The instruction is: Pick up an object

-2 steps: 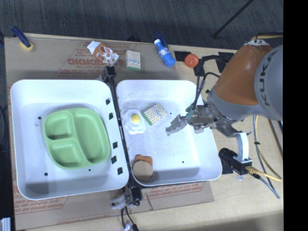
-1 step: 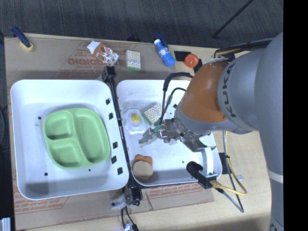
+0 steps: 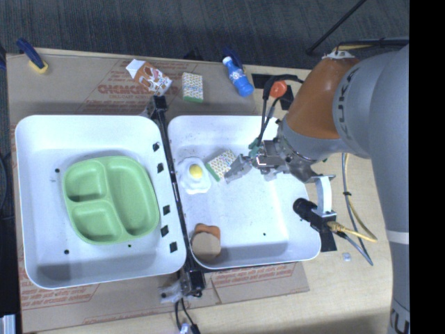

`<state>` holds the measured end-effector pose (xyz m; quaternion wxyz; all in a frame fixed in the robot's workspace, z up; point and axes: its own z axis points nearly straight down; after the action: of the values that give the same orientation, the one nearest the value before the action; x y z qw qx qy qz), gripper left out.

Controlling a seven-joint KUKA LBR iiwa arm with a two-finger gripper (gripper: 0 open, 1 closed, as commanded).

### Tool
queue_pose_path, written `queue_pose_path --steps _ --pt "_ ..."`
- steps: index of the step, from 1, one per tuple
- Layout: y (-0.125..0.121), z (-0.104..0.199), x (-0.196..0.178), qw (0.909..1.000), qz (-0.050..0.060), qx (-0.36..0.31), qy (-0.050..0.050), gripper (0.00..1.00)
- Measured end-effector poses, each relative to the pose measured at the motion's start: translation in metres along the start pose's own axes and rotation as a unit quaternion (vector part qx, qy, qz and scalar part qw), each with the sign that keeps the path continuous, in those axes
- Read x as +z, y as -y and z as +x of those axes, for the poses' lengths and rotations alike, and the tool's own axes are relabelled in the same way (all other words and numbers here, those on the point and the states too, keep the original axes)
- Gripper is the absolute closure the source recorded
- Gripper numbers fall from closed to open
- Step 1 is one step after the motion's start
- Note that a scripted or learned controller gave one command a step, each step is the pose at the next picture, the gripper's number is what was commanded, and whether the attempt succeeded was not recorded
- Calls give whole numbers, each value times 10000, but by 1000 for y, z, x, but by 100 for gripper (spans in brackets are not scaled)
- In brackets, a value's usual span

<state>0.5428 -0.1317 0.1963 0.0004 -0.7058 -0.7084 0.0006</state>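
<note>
In the right bin (image 3: 229,256) lie three things: a fried egg toy (image 3: 195,175) by the left wall, a small green-and-white patterned packet (image 3: 222,163) just right of it, and a brown bread-like piece (image 3: 206,242) at the front left corner. My gripper (image 3: 238,169) hangs low over the bin's middle, its tips right beside the packet's right edge. The grey arm with its orange band (image 3: 313,103) reaches in from the right. Nothing shows between the fingers.
The left bin (image 3: 28,152) holds a green divided plate (image 3: 110,199). Behind the bins on the cardboard lie a snack packet (image 3: 148,77), a small green box (image 3: 192,86) and a blue bottle (image 3: 238,76). A blue-and-yellow clamp (image 3: 31,56) sits at the far left.
</note>
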Motion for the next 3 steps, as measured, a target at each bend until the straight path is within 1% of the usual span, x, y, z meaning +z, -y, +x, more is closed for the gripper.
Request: queue_pose_path --steps 1,2,3 --pt "19 -19 -24 10000 -7 -4 -2 0" --pt "30 35 38 10000 13 -18 -6 0" --pt "2 20 93 10000 22 -15 -3 0"
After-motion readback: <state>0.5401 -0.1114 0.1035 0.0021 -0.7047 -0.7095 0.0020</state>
